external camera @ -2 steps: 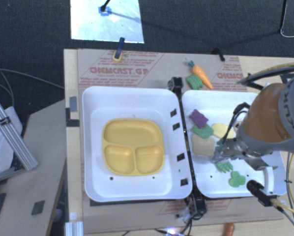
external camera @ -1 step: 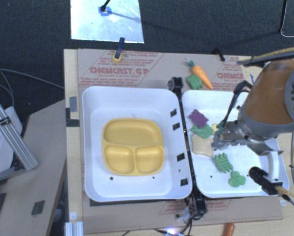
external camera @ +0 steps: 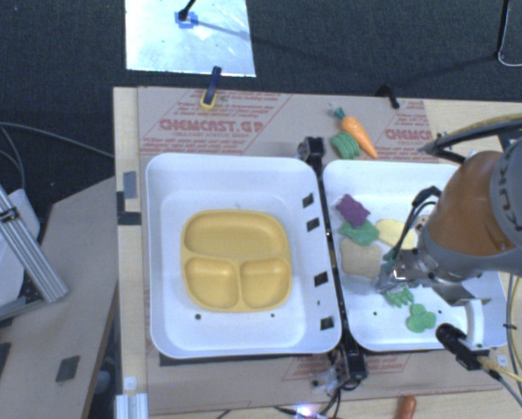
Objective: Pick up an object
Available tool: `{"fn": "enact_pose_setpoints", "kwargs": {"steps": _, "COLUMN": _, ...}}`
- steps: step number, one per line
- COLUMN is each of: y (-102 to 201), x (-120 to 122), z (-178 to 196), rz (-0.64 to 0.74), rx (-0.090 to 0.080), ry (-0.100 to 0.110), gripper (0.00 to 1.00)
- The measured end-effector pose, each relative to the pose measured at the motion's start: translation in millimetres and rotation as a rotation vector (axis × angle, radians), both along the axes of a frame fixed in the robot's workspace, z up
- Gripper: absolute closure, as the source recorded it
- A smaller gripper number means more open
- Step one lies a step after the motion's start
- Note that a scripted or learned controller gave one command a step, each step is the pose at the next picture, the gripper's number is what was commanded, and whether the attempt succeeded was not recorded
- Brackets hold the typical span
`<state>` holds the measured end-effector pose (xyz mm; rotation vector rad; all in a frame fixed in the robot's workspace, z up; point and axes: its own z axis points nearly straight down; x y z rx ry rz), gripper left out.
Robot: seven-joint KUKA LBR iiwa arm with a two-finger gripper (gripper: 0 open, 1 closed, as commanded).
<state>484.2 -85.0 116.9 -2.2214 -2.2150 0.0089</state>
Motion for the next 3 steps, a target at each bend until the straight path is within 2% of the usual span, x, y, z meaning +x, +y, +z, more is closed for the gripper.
{"fn": "enact_pose_setpoints", "kwargs": {"steps": 1, "y": 2, "x": 3, "z": 15, "rz": 0.005, "rx": 0.001, "ry": -0.01, "gripper": 1.0}}
{"fn": "enact_pose_setpoints", "kwargs": {"steps": 2, "y": 2, "x": 3, "z": 15, "rz": 0.005, "rx": 0.001, "ry": -0.009, "gripper": 0.0}}
{"fn": "enact_pose_setpoints", "kwargs": {"steps": 3, "y": 2, "x": 4, "z": 26, "rz": 0.007, "rx": 0.001, "ry": -0.011, "gripper": 1.0}}
